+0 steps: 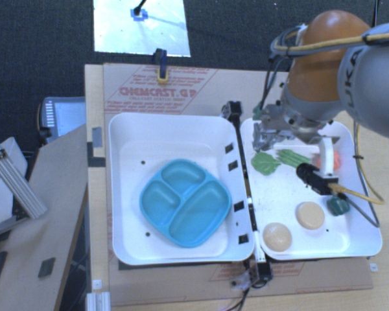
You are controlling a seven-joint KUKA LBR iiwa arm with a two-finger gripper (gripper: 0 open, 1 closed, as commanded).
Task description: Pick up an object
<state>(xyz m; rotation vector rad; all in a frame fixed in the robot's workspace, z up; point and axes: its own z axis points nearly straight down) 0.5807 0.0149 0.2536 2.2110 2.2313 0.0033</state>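
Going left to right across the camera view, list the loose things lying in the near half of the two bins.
blue divided plate → round tan piece → pale tan disc → small dark teal object

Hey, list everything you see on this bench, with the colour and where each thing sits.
Left bin: one, white, view's left.
Right bin: one, white, view's right.
Divided plate: one, blue, in the left bin.
Round pieces: two, tan, near side of the right bin, the second at.
Green pieces: two, right bin, under the gripper, the paler at.
Small lump: one, dark teal, right bin.
White-and-orange thing: one, right bin, partly hidden.
Arm: one, grey and orange.
Gripper: one, over the green pieces.
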